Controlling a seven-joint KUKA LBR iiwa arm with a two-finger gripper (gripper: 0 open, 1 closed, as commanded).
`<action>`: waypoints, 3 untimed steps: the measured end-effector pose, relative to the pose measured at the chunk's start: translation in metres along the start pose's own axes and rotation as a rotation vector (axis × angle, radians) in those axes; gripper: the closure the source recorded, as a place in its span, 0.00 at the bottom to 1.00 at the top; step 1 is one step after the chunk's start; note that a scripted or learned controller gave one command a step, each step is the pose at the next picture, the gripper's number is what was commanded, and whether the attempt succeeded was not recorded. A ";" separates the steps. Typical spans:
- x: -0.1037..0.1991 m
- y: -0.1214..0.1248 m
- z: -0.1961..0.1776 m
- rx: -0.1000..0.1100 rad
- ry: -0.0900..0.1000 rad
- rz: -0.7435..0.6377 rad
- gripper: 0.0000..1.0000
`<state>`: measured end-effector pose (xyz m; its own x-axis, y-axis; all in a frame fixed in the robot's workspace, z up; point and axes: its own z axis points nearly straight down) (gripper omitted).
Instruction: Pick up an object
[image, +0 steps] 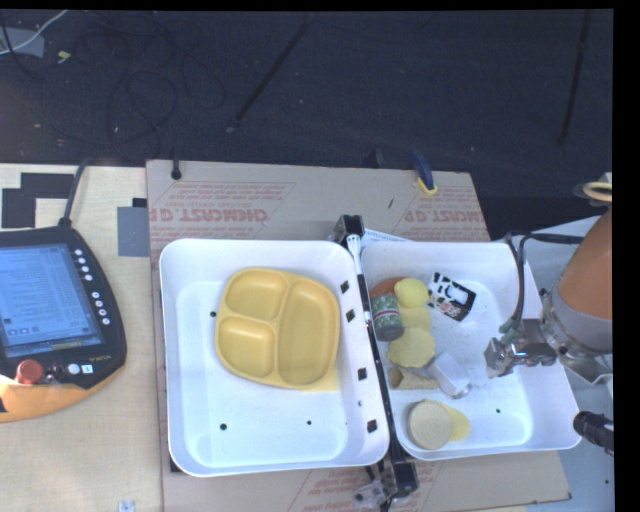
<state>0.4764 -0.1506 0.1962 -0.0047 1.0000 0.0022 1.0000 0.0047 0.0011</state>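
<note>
The right bin holds a cluster of small objects: a yellow rounded piece, a small green can, another yellow piece, a black-and-white item, a pale grey block and a round cream disc. A reddish-brown object peeks out behind the can. My gripper hangs low over the right part of this bin, just right of the grey block and apart from the yellow pieces. The arm's orange band rises at the right edge.
The left bin carries a yellow divided plate. Both bins rest on a cardboard sheet. A control pendant with a screen lies on the bench at far left. A black divider clamp joins the bins.
</note>
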 end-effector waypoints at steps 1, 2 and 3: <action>-0.003 -0.001 -0.006 0.006 0.000 0.004 1.00; 0.062 0.000 -0.055 0.000 -0.001 -0.001 1.00; 0.059 0.000 -0.062 0.006 -0.001 0.003 1.00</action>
<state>0.4760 -0.0917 0.2580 -0.0020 1.0000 0.0016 1.0000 0.0020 -0.0048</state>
